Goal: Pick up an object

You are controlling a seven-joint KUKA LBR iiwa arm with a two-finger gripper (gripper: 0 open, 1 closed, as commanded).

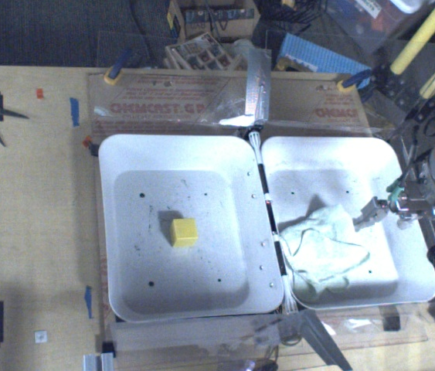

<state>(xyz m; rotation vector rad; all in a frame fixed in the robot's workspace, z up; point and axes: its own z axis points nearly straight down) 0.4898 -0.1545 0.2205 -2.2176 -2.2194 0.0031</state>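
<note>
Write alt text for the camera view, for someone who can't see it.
A yellow block sits alone in the left white bin. The gripper hangs over the right bin, beside a crumpled pale cloth.

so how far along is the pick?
Nothing looks picked yet. The yellow block sits on the floor of the left bin; the pale cloth lies in the right bin. The gripper hangs over the right bin beside the cloth. Grasp and lift remain.
</note>
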